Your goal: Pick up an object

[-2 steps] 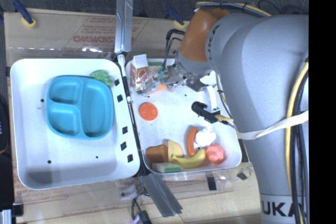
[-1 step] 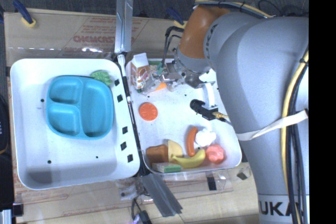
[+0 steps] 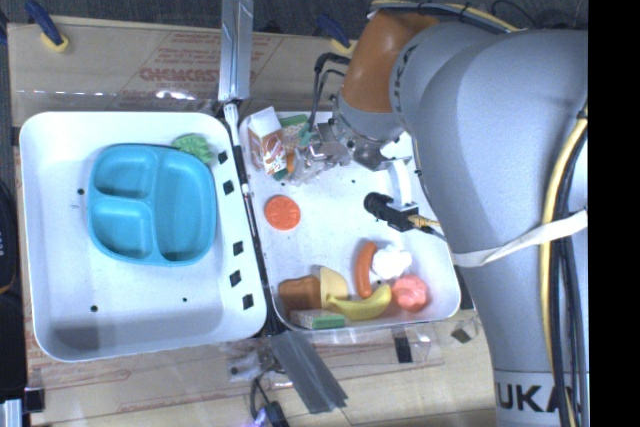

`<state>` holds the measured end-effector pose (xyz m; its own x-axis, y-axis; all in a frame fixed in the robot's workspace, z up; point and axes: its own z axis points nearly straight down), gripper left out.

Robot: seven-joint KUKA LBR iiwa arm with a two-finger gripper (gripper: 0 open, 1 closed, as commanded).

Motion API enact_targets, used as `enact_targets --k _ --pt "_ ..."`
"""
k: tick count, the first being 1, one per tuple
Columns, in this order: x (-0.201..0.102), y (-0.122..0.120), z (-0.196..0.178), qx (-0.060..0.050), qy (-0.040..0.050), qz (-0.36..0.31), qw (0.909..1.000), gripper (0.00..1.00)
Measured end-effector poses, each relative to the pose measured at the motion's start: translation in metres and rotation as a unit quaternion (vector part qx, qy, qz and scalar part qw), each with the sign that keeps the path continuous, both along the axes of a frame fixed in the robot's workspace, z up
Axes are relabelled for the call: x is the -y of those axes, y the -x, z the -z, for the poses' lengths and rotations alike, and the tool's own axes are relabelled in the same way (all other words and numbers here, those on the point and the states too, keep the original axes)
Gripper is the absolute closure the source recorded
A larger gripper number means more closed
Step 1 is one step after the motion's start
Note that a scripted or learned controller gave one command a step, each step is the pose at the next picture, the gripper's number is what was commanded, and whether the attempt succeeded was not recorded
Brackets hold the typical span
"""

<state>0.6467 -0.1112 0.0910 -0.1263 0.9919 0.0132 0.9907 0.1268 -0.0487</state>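
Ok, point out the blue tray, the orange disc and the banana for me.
Blue tray (image 3: 152, 203), camera view, on the ridge between its compartments.
Orange disc (image 3: 282, 212), camera view, on its centre.
Banana (image 3: 362, 304), camera view, on the middle of its curve.

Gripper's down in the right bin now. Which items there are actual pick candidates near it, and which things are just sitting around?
In play: gripper; small carton beside it; orange disc.

Lying about: banana, hot dog, pink item, brown block at the right bin's near end; blue divided plate and green item in the left bin.
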Motion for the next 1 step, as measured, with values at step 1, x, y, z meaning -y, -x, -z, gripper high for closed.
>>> enact_targets --k 1 --pt "-0.0005 0.0093 0.0038 0.018 0.0034 0.005 0.9998 1.00"
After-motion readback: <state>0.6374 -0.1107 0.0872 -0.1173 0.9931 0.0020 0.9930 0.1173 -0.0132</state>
